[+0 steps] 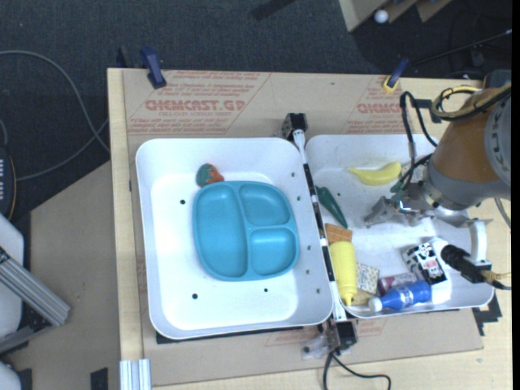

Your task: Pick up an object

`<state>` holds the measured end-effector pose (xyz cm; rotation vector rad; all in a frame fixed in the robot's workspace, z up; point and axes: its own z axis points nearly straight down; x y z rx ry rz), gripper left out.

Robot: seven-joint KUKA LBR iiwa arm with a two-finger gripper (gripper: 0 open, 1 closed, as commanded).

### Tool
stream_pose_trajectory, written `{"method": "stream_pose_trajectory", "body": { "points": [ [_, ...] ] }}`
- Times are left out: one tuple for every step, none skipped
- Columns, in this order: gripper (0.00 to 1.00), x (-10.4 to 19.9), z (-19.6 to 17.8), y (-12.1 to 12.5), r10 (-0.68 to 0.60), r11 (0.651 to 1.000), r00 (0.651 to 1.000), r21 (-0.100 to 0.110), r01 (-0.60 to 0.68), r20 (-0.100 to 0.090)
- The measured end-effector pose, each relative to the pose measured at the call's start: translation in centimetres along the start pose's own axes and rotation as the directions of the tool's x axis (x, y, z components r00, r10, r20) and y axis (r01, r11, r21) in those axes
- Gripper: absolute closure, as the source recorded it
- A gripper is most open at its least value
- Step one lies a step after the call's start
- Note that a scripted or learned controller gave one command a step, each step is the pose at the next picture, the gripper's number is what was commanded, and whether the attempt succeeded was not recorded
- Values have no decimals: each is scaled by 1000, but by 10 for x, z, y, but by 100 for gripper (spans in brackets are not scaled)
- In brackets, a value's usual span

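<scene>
Dark carpet floor (57,23); wooden bench (122,242).

You see a divided plate (244,228) mid left bin (162,299); in the right bin (341,149), banana (375,172) at 12 o'clock, bottles (343,268) at 7.

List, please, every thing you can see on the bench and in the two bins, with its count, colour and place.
bins: 2, white, side by side on the bench
divided plate: 1, light blue, middle of left bin
small round item: 1, orange and green, at the plate's far left corner
banana: 1, yellow, far part of right bin
green tool: 1, dark green, right bin near the dividing wall
bottle: 1, yellow, right bin's left side
blue bottle: 1, blue, right bin's near edge
clamps: 2, blue, far edge of board
gripper: 1, grey metal, low in right bin
</scene>
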<state>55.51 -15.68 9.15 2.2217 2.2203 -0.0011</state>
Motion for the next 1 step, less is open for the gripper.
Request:
{"method": "stream_pose_trajectory", "body": {
  "points": [
    [0,-63,4,-67,-2,1000,1000,3,2,-5]
  ]
}}
